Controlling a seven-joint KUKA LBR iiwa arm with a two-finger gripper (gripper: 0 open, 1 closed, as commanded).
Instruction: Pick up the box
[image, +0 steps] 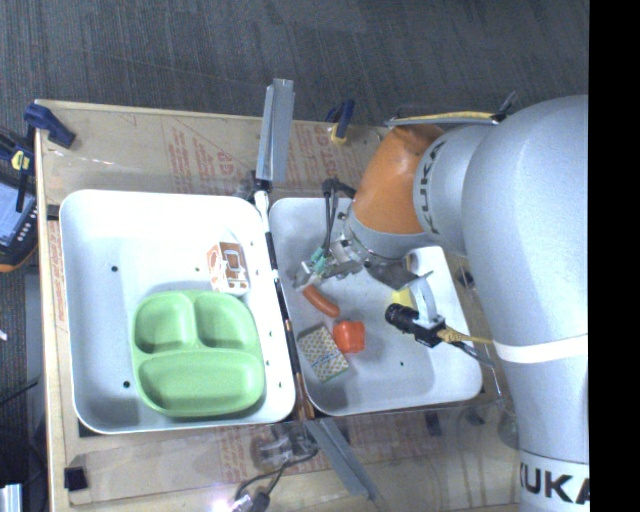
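Checkered box (323, 352) lies ungrabbed at 6 o'clock from the gripper (322, 263) (can't tell how open), so the pickup's all ahead.

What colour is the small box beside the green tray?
White with orange-brown print; the box shows best in the camera view.

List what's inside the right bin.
Seen in the right bin: an orange sausage, a red-orange block, a patterned flat packet and a yellow scrap by the arm. The arm covers the bin's far right part; anything under it is hidden.
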